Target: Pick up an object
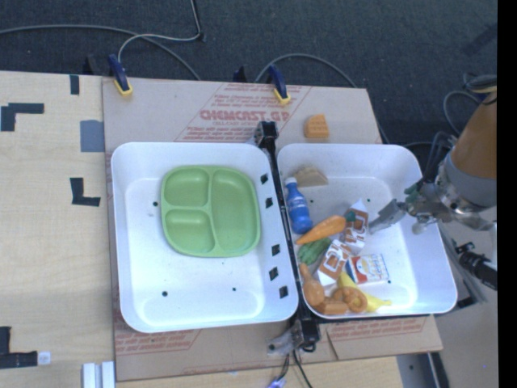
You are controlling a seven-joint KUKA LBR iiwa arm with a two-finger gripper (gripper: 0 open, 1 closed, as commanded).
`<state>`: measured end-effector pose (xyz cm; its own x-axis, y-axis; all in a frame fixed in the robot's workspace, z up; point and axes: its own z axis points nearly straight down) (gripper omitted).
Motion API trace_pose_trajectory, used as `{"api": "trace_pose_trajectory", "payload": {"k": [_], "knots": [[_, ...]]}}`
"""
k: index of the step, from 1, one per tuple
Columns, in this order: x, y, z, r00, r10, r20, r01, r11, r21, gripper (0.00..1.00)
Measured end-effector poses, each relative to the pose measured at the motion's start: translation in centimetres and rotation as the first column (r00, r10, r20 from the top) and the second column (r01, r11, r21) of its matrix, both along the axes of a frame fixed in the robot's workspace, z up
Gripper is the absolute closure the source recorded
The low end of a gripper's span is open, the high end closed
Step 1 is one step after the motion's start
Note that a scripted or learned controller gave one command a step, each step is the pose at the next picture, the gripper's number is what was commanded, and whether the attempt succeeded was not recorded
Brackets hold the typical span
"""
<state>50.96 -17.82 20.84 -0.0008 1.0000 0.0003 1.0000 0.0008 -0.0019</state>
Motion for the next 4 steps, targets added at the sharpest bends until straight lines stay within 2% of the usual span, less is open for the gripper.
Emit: {"api": "trace_pose_trajectory", "payload": {"k": [1, 2, 3, 4], "knots": [[-1.8, 2.1, -10.0, 1.000, -0.001, 0.017, 0.001, 1.000, 0.000, 0.00], [3.0, 5.7, -11.3, 1.000, 0.000, 0.022, 0.000, 1.000, -0.006, 0.00], [1.3, 6.7, -11.4, 0.999, -0.002, 0.037, 0.002, 1.000, -0.014, 0.00], [0.6, 7.6, -11.4, 0.999, -0.004, 0.036, 0.004, 1.000, -0.015, 0.00]]}}
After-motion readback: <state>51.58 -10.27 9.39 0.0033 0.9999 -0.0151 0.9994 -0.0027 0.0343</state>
